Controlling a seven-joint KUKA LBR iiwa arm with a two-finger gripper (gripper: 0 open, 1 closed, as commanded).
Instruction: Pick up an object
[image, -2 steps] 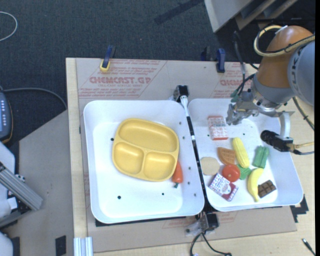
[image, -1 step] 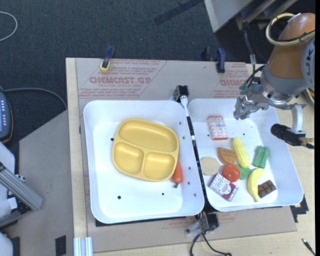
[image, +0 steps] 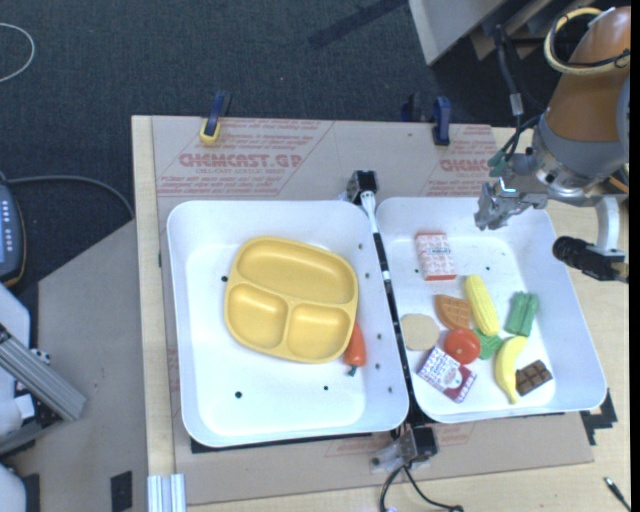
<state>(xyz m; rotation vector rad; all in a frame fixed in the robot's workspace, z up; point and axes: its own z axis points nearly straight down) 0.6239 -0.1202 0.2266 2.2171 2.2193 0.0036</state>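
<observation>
Pincer (image: 493, 214) hovers over the right-hand shallow white bin's (image: 570, 290) far edge; finger state cannot be told. Small plastic toy foods (image: 470, 335) (banana, corn, tomato) lie ungrasped below. Pick outstanding

The brown board (image: 300, 160) under the bins bears red print reading "CHEMCAST GP".

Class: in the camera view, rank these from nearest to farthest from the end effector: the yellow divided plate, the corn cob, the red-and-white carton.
From the end effector:
1. Red-and-white carton, upper part of right bin.
2. Corn cob, middle of right bin.
3. Yellow divided plate, in left bin.
</observation>
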